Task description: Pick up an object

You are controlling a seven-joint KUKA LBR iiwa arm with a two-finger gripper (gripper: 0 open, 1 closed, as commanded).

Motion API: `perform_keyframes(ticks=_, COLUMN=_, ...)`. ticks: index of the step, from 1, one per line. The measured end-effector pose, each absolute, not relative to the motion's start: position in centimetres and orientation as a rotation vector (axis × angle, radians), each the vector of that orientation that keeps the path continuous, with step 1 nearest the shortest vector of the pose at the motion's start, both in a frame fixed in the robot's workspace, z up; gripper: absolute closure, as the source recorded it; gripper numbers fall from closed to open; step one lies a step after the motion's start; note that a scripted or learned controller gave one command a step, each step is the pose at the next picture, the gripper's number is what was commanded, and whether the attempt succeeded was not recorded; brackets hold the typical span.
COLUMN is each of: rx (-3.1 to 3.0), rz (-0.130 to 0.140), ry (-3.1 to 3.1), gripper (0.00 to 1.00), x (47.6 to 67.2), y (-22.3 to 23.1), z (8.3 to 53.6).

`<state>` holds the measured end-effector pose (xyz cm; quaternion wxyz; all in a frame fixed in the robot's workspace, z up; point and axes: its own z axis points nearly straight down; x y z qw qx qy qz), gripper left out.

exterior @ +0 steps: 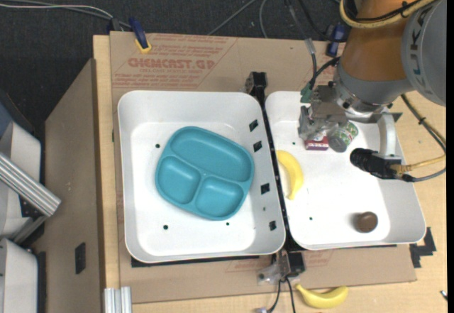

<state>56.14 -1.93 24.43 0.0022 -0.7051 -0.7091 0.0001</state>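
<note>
In the right bin (397,226), near its upper edge, a small green-and-white can (345,136) lies tipped on its side, with a little box with a purple edge (316,143) touching it on the left. The pincer (317,123) is down right over these two, its grey metal body hiding part of them; I cannot tell from here how its fingers stand or whether anything sits between them. Above it the arm's orange band (376,28) bulks large at the top right, cables looping around it.

Lower in the same bin, a yellow banana (290,172) rests against the left wall, and a small brown round thing (366,221) sits near the bottom right corner. A black cylindrical part (370,162) juts in beside the can.

The left bin (142,219) carries a blue divided plate (204,172). A second banana (323,296) lies on the counter (78,184) below the bins.
</note>
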Motion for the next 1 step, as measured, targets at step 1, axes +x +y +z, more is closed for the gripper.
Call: perform_keyframes(ticks=1, rx=-2.211, rz=0.0, ry=-2.225, gripper=1.0, x=56.22, y=3.19, z=24.06)
